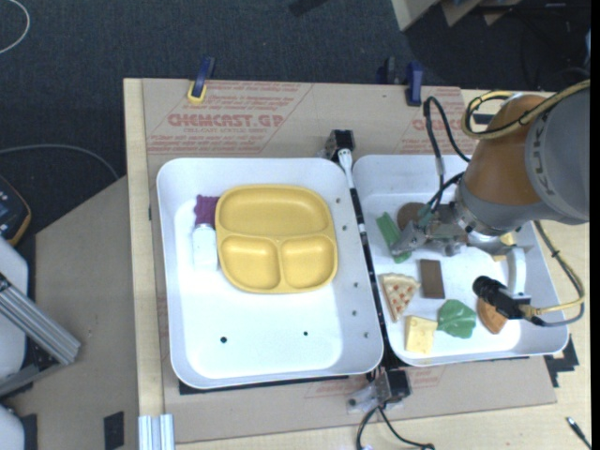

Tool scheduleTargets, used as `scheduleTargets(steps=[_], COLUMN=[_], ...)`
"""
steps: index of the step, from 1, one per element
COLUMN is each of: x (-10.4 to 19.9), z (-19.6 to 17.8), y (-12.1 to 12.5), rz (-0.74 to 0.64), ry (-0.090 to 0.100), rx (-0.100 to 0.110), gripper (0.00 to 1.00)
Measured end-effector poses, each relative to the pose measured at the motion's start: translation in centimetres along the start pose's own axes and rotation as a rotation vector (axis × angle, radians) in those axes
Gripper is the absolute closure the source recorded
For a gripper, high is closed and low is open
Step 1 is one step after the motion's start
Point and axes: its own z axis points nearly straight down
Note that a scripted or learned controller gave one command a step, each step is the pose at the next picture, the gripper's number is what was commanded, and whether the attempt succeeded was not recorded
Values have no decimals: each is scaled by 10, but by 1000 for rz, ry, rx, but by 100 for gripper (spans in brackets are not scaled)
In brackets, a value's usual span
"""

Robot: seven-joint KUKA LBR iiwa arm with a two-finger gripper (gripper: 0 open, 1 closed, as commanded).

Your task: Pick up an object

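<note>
My gripper [410, 240] is low in the right bin [394, 172], reaching in from the right. Its tip lies between a green stick-shaped piece [387, 227] on its left and a brown round piece [409, 215] just behind it. A brown rectangular bar [430, 277] lies just in front of the gripper. Nearer the front are a pizza slice [399, 293], a yellow cheese wedge [419, 334], a green leafy piece [457, 318] and an orange-brown piece [491, 319]. The arm hides the bin's right middle.
The left bin [272, 354] holds a yellow divided plate [276, 235], with a purple object [205, 209] and a white bottle [203, 247] against its left side. A ridge [361, 251] separates the two bins. Clamps sit along the far edge of the board.
</note>
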Motion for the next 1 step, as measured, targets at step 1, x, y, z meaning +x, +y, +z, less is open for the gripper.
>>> scheduleTargets(steps=[1], x=[0], z=[-14], y=[2], rz=[1], ry=[-1], rx=[-8], gripper=[100])
